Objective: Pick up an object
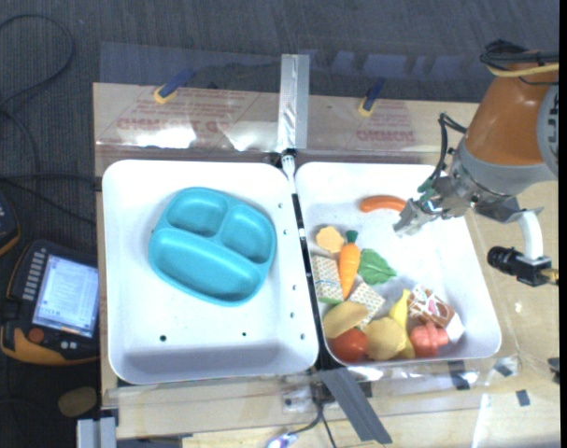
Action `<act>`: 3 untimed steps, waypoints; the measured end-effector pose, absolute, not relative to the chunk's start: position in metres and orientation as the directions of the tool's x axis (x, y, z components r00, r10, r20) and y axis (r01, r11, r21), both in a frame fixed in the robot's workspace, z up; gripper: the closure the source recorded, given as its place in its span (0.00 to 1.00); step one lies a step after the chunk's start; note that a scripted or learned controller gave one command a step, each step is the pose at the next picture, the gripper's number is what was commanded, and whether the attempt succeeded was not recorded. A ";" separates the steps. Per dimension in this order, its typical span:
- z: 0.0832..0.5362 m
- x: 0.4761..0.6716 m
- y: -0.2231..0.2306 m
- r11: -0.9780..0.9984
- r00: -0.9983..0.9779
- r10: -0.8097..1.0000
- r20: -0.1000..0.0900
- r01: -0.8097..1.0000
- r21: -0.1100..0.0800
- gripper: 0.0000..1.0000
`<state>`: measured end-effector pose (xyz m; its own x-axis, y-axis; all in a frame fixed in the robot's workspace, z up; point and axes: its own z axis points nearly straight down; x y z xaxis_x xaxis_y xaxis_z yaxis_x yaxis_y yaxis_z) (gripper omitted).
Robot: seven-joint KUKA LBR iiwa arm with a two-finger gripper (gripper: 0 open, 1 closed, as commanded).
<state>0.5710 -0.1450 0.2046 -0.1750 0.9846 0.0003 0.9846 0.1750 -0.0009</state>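
The arm is cut off by the right edge of the view, so that only its orange band and grey wrist are seen. The fingers of the hand are too small and blurred for their spacing to be judged. In the right bin, the toy food pile is heaped so closely that several pieces are partly covered by others, and some cannot be identified. The carrot is laid over the crackers beneath it. A handheld screen device at the left is partly cropped, and its display cannot be read. The counter is largely hidden under the bins.
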 end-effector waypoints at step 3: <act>0.485 0.555 -0.220 0.424 -0.424 0.906 -0.003 0.906 0.000 1.00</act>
